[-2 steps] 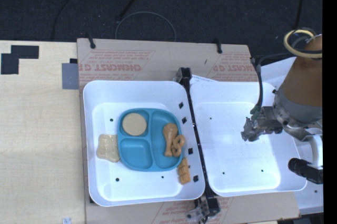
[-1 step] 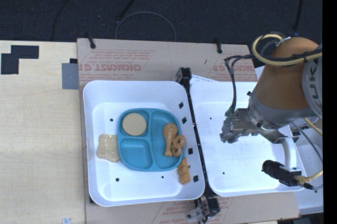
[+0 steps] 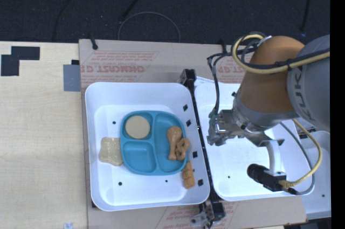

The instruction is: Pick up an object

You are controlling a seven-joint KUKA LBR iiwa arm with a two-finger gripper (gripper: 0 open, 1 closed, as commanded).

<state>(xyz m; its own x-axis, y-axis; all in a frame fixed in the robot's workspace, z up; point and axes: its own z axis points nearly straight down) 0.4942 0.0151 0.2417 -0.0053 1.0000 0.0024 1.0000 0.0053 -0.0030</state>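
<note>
The candidate objects lay in the left bin (image 3: 97, 115). A blue divided tray (image 3: 141, 160) sat at its centre, carrying a round tan disc (image 3: 137, 126) in one compartment and a knobbly brown toy (image 3: 177, 142) in another. The toy's long axis ran from the bin's far side toward its near side. A pale biscuit-shaped piece (image 3: 110, 151) touched the tray's left edge, and a small brown piece (image 3: 188, 175) lay just beside its lower right corner.

The gripper (image 3: 217, 131) stood over the right bin (image 3: 237, 179), close to the divider between the bins. Every object therefore lay to the gripper's left in this view, across the divider, with the knobbly toy nearest. The state of the fingers could not be determined; nothing was visible between them.
</note>
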